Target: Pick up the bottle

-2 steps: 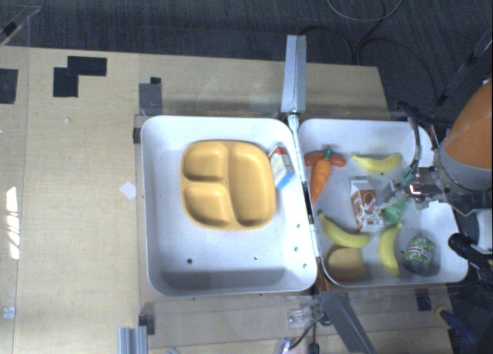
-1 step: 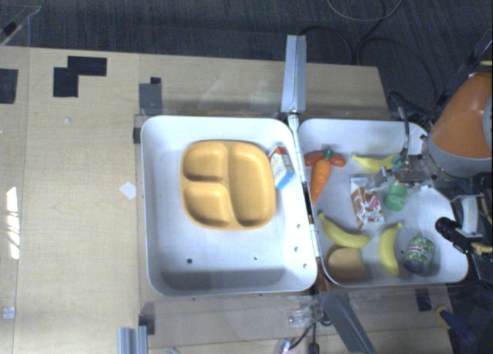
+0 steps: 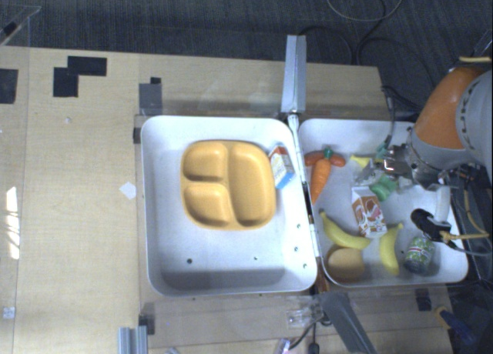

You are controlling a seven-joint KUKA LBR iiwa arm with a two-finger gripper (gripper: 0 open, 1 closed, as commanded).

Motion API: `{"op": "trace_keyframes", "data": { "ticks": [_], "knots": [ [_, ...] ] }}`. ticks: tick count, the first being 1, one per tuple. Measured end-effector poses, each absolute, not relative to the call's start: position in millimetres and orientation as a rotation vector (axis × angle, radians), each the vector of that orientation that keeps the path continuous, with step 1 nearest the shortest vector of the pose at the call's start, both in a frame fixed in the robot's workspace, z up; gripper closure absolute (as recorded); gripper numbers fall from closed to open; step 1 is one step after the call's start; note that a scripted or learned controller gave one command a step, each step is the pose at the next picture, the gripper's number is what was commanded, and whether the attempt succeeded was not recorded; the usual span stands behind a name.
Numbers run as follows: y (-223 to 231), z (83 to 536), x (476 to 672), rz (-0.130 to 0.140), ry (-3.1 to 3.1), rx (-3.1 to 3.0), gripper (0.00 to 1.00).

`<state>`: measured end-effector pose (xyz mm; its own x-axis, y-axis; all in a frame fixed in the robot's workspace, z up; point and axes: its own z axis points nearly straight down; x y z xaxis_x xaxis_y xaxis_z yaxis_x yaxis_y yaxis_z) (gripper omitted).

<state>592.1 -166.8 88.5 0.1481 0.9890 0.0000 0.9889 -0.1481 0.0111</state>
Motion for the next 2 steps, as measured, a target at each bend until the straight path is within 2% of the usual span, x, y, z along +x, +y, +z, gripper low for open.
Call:
{"op": "trace_keyframes", "data": {
  "ticks": [1,2],
  "knots": [
    [-166,100,594.1,0.016,2.048,2.365,1.00],
    [-97,213,659.1,0.007,1.894,2.500,1.00]
  ]
}}
